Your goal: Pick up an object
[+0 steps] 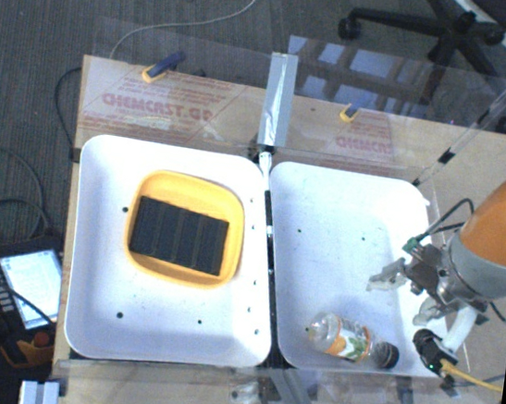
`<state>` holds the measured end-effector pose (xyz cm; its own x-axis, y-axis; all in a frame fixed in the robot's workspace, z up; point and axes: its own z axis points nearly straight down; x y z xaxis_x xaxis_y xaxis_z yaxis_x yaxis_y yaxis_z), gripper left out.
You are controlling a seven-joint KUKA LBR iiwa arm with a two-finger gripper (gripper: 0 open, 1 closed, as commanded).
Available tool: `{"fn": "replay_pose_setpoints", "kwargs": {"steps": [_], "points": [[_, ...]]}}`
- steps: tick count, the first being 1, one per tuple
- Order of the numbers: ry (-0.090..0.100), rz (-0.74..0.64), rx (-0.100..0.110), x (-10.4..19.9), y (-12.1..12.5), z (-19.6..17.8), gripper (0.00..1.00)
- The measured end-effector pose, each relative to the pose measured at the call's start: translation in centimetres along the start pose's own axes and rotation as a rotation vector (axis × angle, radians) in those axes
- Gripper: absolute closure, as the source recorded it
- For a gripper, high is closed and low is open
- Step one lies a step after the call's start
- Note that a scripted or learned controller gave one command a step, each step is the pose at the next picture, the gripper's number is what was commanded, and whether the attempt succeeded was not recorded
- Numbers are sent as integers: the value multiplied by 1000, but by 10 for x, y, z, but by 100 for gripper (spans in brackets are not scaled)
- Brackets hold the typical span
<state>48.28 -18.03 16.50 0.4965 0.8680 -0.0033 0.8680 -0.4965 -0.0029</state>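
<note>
A small clear bottle (348,340) with an orange label and a dark cap lies on its side near the front edge of the right bin (343,228). My gripper (406,297) hangs over the right side of that bin, above and to the right of the bottle and apart from it. It is open, with nothing between its fingers. In the left bin (97,249) a yellow dish (189,192) holds a flat black ribbed block (180,236).
The divider (267,236) between the two bins runs down the middle. A clear plastic wall (376,120) stands behind the bins. Cables (454,369) hang by the arm's wrist at the right bin's front right corner. A tablet (23,276) lies on the floor at left.
</note>
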Motion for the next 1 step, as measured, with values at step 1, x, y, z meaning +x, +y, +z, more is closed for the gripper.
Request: {"fn": "replay_pose_setpoints", "kwargs": {"steps": [1], "points": [[4, -129, -15, 50, -23, 73, 0]]}}
